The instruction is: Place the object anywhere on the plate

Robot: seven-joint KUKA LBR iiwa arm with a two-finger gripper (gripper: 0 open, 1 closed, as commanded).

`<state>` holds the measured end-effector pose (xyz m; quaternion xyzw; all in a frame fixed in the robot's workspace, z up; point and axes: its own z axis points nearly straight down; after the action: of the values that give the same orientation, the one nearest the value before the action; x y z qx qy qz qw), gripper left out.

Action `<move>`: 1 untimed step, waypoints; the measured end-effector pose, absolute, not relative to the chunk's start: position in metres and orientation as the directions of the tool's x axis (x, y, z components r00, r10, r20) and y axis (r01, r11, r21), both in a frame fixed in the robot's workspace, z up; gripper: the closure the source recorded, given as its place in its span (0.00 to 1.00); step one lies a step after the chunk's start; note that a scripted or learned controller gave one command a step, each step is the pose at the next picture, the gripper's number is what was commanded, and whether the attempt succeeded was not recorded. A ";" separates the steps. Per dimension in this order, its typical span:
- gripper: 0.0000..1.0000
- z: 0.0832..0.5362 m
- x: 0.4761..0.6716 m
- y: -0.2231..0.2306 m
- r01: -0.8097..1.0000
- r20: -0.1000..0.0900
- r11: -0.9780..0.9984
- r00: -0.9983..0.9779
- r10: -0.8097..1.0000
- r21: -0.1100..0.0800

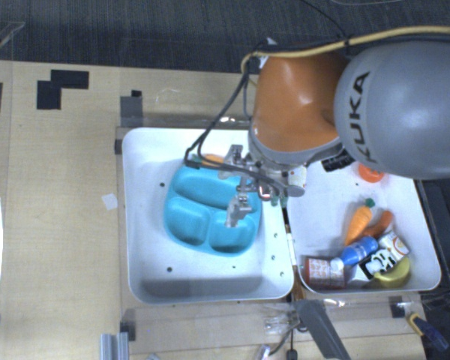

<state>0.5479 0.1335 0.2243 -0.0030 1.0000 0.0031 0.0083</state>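
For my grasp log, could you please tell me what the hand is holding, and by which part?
It cannot be told: the hand hangs over the blue compartmented plastic plate, and nothing shows clearly in it.

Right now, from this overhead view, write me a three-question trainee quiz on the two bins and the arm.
1. True or false: the blue plate lies in the left bin.
2. Over which item does the gripper hover? A) blue plate B) toy carrot C) blue-capped bottle
3. Fill in: the toy carrot lies in the ____ bin.

Key
1. True.
2. A: it is above the plate's right part; whether anything sits between its fingers cannot be told.
3. Right: the carrot lies in the right bin, above the bottle in the view.
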 end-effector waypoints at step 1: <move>0.00 0.224 0.548 0.134 -0.006 -0.017 1.000 -1.000 -0.006 0.006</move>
<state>0.5479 0.1335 0.2243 -0.0030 1.0000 0.0031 0.0083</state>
